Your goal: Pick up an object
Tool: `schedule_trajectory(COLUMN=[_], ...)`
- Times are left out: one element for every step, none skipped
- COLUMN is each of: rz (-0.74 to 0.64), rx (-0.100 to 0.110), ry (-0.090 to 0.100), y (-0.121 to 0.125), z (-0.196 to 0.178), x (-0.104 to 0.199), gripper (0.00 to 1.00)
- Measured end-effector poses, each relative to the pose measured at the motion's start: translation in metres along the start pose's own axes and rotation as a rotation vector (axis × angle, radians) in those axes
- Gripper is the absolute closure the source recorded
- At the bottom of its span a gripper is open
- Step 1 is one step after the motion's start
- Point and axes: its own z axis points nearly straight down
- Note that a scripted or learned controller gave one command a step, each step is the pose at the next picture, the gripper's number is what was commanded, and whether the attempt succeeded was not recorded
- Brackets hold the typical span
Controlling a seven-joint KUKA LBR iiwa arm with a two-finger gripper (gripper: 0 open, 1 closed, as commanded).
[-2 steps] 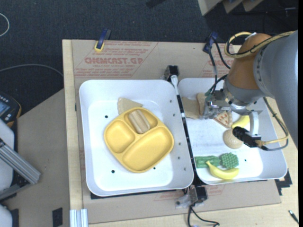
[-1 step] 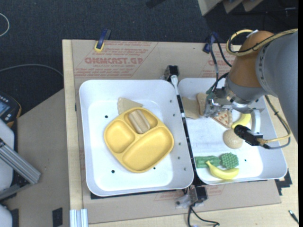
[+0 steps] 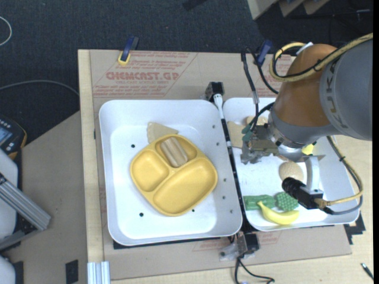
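Pincer (image 3: 251, 152) low in right bin (image 3: 343, 176), grip state probably hidden, can't tell; nothing lifted, banana (image 3: 278, 216) below it untouched.

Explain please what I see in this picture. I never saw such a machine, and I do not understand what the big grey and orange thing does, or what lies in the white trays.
The camera hangs above a bench and looks down at a slant. The big grey and orange thing is a robot arm reaching in from the right. At its end is a pincer for picking things up; it is low over the right bin. I cannot tell if it is open or shut, and I see nothing held in it.

Two shallow white bins sit side by side. The left bin holds a yellow divided plate with a tan piece in one compartment. The right bin holds a yellow banana, a green toy and a pale round object.
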Motion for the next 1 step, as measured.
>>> schedule_trajectory(rz=[-0.002], rx=[-0.01], ry=[-0.001], y=[-0.0348], z=[-0.0673], x=[0.0565], gripper=[1.0])
